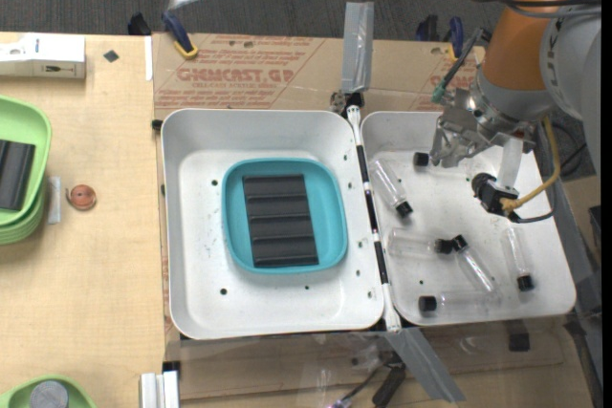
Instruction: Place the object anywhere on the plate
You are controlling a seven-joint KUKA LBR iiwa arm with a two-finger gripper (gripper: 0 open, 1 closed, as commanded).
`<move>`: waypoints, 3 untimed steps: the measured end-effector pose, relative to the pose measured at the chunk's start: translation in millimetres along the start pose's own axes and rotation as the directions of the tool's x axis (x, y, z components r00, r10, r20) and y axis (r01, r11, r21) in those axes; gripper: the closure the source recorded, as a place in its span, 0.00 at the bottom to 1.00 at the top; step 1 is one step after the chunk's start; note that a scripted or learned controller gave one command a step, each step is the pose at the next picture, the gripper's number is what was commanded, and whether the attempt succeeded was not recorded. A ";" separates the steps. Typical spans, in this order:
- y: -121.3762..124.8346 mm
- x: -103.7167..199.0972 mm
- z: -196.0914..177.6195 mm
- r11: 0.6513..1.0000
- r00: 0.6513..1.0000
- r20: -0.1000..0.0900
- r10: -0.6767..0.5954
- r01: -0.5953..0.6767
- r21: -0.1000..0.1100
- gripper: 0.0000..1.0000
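Observation:
A teal plate (332,205) with a black ridged insert (279,219) lies in the middle of the left white bin (191,234). Several clear tubes with black caps lie scattered in the right bin (545,296): one tube (389,185) near its left wall, and two more (421,246) (475,269) in the middle. A small black cap (421,160) lies at the upper left. My gripper (448,148) hangs low over the right bin's upper part, just right of that black cap and well away from the plate.
A further tube (516,255) and a loose black cap (427,305) lie near the right bin's front. On the bench to the left are a green tray (21,205), a small orange disc (82,197) and a white box (43,56). Cardboard (249,67) lies behind the bins.

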State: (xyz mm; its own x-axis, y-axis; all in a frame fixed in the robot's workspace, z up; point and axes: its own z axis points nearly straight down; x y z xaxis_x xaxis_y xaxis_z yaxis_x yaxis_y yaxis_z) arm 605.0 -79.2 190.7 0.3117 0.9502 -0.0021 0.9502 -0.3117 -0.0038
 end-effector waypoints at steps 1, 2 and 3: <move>-55.6 32.7 0.3 0.995 0.995 0.000 -0.103 0.103 0.000 1.00; -126.0 76.4 0.4 0.975 0.975 0.000 -0.222 0.222 0.000 1.00; -125.8 76.1 0.3 0.975 0.975 0.000 -0.222 0.222 -0.001 0.00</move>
State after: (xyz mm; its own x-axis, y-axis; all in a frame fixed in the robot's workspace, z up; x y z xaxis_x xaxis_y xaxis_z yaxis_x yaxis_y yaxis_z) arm 509.1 32.3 190.7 0.0930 0.9957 -0.0013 0.9957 -0.0930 -0.0036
